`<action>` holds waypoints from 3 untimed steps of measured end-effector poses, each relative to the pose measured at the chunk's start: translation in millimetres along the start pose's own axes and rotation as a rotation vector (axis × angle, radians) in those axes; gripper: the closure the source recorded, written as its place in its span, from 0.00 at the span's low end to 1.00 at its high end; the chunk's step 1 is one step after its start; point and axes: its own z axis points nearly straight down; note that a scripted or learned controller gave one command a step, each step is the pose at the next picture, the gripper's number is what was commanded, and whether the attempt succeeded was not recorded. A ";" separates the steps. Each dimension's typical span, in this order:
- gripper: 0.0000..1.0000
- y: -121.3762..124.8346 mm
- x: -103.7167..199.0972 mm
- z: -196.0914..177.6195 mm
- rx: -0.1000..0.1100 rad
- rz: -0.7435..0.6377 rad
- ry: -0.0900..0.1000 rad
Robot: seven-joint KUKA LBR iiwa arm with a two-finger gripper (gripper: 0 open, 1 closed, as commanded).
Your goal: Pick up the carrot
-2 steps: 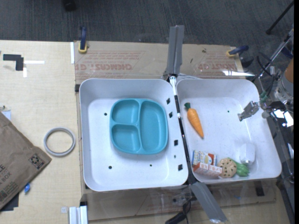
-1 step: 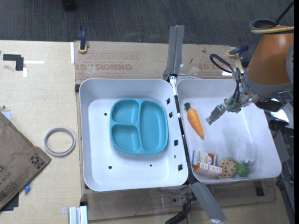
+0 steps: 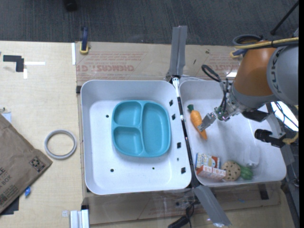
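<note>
Grey metal jaws (image 3: 207, 121) hang low in the right bin (image 3: 270, 175), just beside the carrot (image 3: 197, 121), and from where I stand I cannot tell whether they are parted or closed; nothing shows between them, so I would not call it a grasp. The carrot lies near the bin's left wall, its green top toward the far edge and its tip pointing at the near edge, lengthwise along the wall, which I judge leaves little room on that side. The arm's orange band (image 3: 251, 72) leans in from the right, over the far right corner. At the near edge a small carton (image 3: 208, 166), a cookie (image 3: 231, 171) and something green (image 3: 246, 173) sit together, well apart from the carrot. In the left bin (image 3: 95, 141), a blue divided tray (image 3: 141, 128) sits at the middle. A tape ring (image 3: 60, 143) rests on the worktop (image 3: 38, 103) beyond that bin's left edge
</note>
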 end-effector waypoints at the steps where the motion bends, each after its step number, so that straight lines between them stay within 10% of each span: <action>1: 0.00 3.9 -1.0 13.0 -0.001 0.105 0.000; 2: 1.00 3.3 -2.5 3.7 -0.001 0.110 -0.001; 3: 1.00 20.3 46.5 -86.8 -0.001 0.126 -0.001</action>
